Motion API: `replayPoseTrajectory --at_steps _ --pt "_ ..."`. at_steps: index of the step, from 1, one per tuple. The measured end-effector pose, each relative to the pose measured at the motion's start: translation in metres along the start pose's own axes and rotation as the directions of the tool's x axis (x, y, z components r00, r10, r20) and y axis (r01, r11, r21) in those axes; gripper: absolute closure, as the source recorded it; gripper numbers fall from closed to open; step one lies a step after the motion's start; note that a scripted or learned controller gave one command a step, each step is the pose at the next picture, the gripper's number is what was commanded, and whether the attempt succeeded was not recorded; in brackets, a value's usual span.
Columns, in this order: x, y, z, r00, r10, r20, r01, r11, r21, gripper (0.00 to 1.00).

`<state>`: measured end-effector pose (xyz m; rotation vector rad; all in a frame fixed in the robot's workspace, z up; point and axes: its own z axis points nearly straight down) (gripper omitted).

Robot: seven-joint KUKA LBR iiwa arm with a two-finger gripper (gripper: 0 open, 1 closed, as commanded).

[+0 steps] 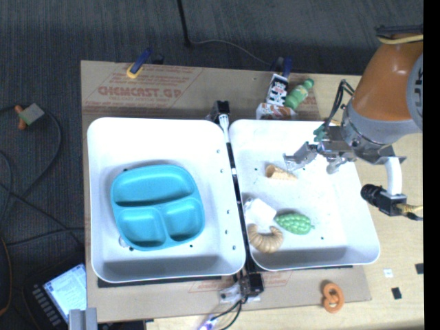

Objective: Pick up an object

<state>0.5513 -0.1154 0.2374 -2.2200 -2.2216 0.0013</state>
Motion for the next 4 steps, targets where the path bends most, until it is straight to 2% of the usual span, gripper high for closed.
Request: replayPoseTrajectory --at_steps 1,2,3,4 --pt "-0.039 -0.021 0.126 1.000 0.002 0.000 -0.002 1.000 0.003 0.00" --pt "-0.065 -0.068 0.100 1.000 0.002 0.001 -0.002 1.000 0.001 0.00" --pt "-0.015 -0.050 0.127 1.000 0.000 -0.001 0.000 1.000 0.002 0.00" --pt "-0.016 -0.050 0.118 1.000 0.001 -0.001 -0.001 1.000 0.001 1.00"
